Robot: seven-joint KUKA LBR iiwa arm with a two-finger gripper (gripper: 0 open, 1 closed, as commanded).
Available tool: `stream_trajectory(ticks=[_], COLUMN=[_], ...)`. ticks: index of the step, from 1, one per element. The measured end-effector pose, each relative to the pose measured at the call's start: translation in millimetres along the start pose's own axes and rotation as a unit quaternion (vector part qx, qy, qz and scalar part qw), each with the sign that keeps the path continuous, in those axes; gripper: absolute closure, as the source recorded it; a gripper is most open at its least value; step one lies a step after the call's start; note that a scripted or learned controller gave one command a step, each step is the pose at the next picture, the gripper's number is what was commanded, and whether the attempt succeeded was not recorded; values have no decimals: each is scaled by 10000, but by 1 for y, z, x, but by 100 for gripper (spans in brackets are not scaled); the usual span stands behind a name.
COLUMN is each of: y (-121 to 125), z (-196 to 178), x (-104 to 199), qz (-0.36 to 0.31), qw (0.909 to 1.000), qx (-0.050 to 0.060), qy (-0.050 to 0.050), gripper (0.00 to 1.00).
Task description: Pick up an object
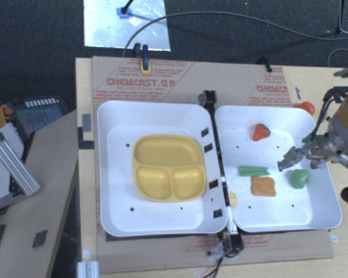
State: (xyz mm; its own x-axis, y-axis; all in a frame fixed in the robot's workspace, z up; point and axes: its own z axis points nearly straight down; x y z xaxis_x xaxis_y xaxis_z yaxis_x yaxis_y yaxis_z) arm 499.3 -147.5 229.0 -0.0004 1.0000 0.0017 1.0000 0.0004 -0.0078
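Reaching in from your right, the gripper hovers over the right bin, just beside a round green piece; whether it is spread or closed cannot be told. A green stick lies left of it, long axis running left-right, above an orange slab.

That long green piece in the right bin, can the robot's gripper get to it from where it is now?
Probably yes. The gripper hangs just right of the long green piece, with bare bin floor between them; the orange piece lies below, out of the way.
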Motion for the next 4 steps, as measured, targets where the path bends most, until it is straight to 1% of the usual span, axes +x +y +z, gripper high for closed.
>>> stream_trajectory(ticks=[1,2,3,4], y=[2,-5,1,3], z=[-4,56,101,145], x=[0,0,-5,-5], qz=[-13,-4,-2,4], qw=[10000,10000,10000,10000], qx=[-47,-19,-25,-56], qy=[-11,-3,-4,-10], gripper=[0,0,0,0])
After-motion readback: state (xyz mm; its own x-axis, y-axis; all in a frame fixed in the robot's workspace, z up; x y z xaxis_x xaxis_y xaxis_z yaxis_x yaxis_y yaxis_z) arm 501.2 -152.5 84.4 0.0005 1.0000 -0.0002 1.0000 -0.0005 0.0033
